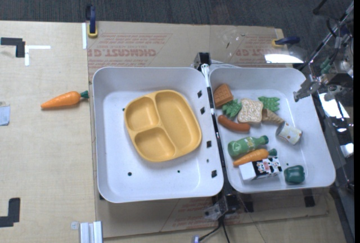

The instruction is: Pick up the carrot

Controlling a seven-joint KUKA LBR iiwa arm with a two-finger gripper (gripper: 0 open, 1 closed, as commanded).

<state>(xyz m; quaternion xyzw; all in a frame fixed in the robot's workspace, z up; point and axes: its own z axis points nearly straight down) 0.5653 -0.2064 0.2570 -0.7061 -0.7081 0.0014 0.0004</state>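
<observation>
**benchwatcher:** Which carrot am I after, and where is it?

**remote_op:** I see two from my seat. One carrot (62,100) lies on the bare bench (45,169), outside both bins, just left of the left bin (107,180), with its green tip pointing at the bin wall. A second carrot (250,156) lies in the right bin (315,174), towards the near side, tucked between a green bottle (247,145) on its far side and a cow-print carton (260,169) on its near side, close to touching both.

**benchwatcher:** What else is in there?

**remote_op:** In that same bin: a sausage (232,124), a slice of bread (250,111), a white cup (288,134), and a green pepper (294,174) in the near right corner. The left bin holds a yellow divided plate (163,125).

**benchwatcher:** And the pincer?

**remote_op:** The gripper (313,83) sits over the right bin's far right edge, well apart from both carrots. It's blurry and thin there, so I honestly can't tell whether it's open or closed. Nothing looks held, as far as I can see.
</observation>
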